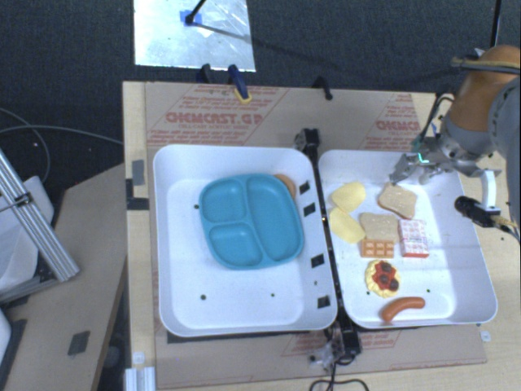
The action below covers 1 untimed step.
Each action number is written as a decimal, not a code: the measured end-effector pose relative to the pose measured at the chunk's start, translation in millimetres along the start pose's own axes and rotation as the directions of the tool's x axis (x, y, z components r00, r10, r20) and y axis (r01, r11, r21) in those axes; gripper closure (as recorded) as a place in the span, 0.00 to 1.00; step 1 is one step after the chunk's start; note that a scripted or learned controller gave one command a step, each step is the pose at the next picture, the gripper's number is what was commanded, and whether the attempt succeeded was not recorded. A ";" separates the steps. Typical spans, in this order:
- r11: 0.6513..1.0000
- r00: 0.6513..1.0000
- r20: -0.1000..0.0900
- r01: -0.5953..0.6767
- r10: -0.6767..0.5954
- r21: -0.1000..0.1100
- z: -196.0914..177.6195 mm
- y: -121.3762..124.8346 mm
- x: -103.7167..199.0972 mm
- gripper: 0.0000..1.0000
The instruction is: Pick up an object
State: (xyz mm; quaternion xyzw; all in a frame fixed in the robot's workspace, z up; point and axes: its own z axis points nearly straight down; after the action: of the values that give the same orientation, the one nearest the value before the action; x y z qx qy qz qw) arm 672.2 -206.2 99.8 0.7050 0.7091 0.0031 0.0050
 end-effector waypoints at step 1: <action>1.000 1.000 -0.001 -0.009 0.009 0.005 11.1 -85.2 -1.0 0.00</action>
State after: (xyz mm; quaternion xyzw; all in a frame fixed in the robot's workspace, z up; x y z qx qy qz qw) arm 587.2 -207.7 87.7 0.7083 0.7059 0.0019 0.0027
